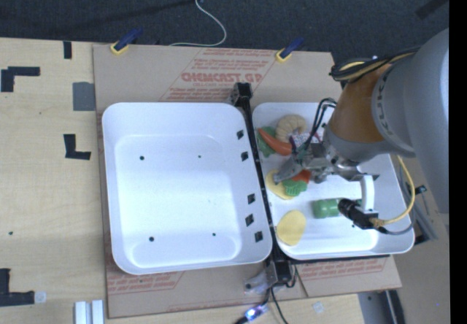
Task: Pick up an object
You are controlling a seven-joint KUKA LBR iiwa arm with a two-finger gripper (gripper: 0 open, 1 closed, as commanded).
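Pincer (292, 171) low in right bin (387, 242), grip unclear; green block (325, 208) lies lengthwise left-right.

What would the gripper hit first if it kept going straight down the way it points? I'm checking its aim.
Most likely the green and red toy lying on the yellow piece directly under the gripper in the right bin; depth is hard to judge.

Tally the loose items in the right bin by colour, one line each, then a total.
Tan: 1, the shell-shaped piece
Orange: 1, the carrot
Yellow: 2, one flat piece and one under the gripper
Green: 1, the block
Total: 5 visible
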